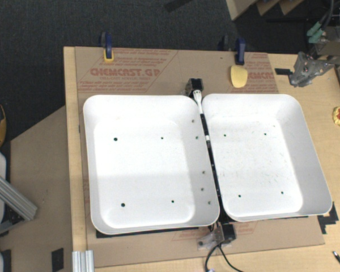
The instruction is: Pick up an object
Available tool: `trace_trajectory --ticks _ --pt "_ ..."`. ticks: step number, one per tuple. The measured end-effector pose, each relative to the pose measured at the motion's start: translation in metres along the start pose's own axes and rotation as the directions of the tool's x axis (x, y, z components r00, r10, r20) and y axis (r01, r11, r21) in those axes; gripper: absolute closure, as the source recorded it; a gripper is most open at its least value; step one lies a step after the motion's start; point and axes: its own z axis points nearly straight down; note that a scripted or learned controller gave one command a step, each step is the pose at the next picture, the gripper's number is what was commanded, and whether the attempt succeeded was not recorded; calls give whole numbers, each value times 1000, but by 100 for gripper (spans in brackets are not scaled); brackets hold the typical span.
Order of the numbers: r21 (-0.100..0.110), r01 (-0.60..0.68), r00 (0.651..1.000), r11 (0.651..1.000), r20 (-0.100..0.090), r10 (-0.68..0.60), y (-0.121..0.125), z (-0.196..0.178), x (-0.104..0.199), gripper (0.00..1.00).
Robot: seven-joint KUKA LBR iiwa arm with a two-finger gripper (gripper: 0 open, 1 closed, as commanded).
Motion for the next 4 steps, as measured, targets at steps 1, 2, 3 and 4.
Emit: trace_trajectory --ticks 1,2,3,4 --pt "16 5 1000 1000 -5 -5 38 92 65 100" --pt "9 -3 1000 1000 -2 3 27 99 51 100" --pt "9 -1 1000 1000 -3 1 14 101 60 100" --pt "9 -1 1000 1000 -3 1 2 106 68 100"
